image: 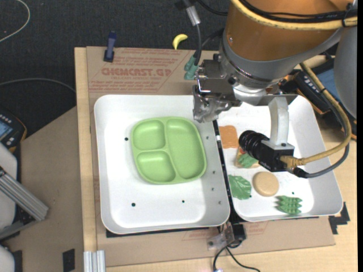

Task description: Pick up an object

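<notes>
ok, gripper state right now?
Gripper: cannot be told; it sits at the upper end of the seam between the two bins, nothing visibly held.

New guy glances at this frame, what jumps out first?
The arm's big orange band fills the top right, hanging over the right bin. Next, the pale green divided plate sits alone in the middle of the left bin. Then the small clutter in the right bin: an orange piece, a tan disc and green leafy bits near its front.
</notes>
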